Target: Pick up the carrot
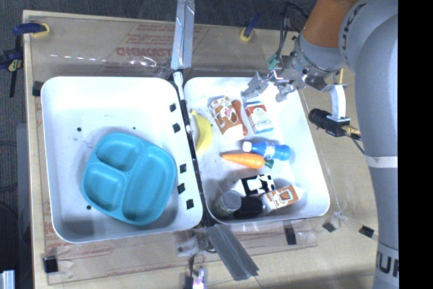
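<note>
A robotics lab: clamped bench (pixel 101 30), twin white bins (pixel 61 145), grey industrial arm (pixel 369 78) overhead.

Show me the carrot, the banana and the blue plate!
carrot (pixel 242 160), camera view, middle of its orange body
banana (pixel 202 130), camera view, middle of its yellow curve
blue plate (pixel 130 176), camera view, ridge between its compartments
</note>
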`<state>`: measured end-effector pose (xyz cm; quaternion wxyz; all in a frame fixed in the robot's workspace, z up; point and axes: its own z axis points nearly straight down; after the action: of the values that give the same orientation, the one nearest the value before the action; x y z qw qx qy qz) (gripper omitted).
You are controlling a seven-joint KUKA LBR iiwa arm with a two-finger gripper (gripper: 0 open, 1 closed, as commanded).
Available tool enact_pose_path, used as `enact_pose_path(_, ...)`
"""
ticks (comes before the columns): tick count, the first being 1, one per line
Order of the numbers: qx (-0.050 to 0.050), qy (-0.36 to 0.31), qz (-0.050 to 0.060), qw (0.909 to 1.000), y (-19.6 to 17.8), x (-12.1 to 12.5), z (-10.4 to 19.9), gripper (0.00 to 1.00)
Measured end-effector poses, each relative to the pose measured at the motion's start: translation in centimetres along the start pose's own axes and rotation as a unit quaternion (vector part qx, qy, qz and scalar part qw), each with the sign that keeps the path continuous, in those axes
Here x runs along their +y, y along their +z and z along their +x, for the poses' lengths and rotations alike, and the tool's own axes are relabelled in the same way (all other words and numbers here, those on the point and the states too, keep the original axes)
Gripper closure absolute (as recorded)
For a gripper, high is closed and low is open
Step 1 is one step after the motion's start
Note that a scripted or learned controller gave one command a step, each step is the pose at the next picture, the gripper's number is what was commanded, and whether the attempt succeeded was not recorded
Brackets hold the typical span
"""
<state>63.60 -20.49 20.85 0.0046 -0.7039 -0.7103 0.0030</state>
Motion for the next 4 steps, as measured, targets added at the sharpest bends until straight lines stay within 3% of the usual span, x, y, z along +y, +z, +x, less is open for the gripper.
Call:
enact_pose_path(1, 0.000, -0.126, 0.000, 0.9921, 8.9, -5.5, 0.3, 0.00)
enact_pose_path(2, 0.000, -0.059, 0.000, 0.9983, 9.0, -9.5, 5.3, 0.00)
enact_pose_path(3, -0.001, -0.150, -0.002, 0.9888, 3.0, -8.9, 2.5, 0.00)
enact_pose_path(4, -0.001, -0.162, -0.001, 0.9868, 4.3, -5.5, 6.0, 0.00)
